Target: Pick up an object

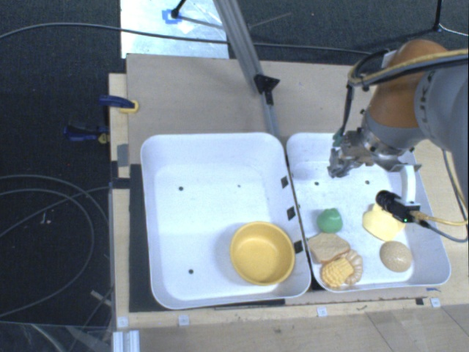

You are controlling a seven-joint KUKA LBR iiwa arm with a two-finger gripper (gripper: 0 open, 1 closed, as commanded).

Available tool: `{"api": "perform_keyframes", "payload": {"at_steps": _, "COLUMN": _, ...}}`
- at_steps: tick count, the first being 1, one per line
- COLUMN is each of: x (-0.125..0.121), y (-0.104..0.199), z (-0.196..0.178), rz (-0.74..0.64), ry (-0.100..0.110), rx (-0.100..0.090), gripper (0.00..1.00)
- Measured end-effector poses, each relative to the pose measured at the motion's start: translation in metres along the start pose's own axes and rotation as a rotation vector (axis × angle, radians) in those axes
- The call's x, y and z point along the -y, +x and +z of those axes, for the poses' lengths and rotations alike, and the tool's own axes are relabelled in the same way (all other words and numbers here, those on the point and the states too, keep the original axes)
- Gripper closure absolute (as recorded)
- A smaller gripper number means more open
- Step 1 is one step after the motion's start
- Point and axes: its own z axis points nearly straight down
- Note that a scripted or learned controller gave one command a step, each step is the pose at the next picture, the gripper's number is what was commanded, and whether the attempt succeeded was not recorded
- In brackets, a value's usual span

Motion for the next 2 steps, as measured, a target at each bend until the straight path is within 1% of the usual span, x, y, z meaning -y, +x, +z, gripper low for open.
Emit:
{"api": "perform_keyframes", "payload": {"at_steps": 1, "x": 0.004, "y": -0.001, "z": -0.063, "rz": 0.000, "ry": 0.000, "rx": 0.000, "gripper": 1.00}}
{"api": "perform_keyframes", "payload": {"at_steps": 2, "x": 0.002, "y": -0.001, "z": -0.099, "rz": -0.002, "ry": 0.002, "rx": 0.000, "gripper": 1.00}}
